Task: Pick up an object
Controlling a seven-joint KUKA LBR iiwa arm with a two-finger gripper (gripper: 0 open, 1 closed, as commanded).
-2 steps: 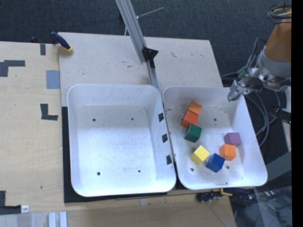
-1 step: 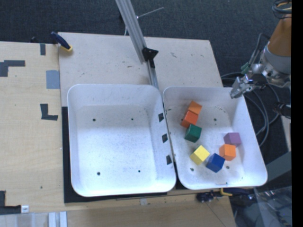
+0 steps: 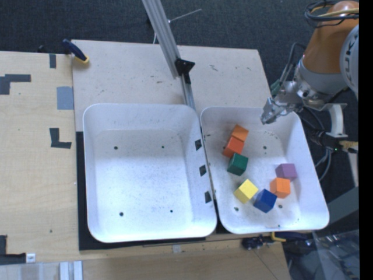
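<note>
Six small cubes lie loose on the floor of the right-hand bin [image 3: 303, 150], a shallow white tray with rounded corners and a faintly speckled bottom. Nearest the gripper is an orange cube [image 3: 238, 134] resting against a red-orange cube [image 3: 232, 146], with a dark green cube [image 3: 237, 164] just below them; farther toward the near wall sit a yellow cube [image 3: 247, 189] touching a blue cube [image 3: 265, 200], and beside those an orange block [image 3: 280, 186] under a purple cube [image 3: 285, 170]. All look like matte painted blocks with crisp edges. The gripper [image 3: 269, 116] hangs at the far right corner of this bin, over its rim, above and to the right of the orange cube and apart from every block; nothing sits between its tips, and from this angle I cannot tell how it is set. The arm slants down from the right, its orange band [image 3: 326, 45] above a grey metallic wrist trailing dark cables. The left-hand bin [image 3: 93, 156] matches the first and touches it along the middle edge. Both rest on a pale wooden bench [image 3: 128, 69], crossed by a slanting aluminium rail [image 3: 163, 28].
</note>
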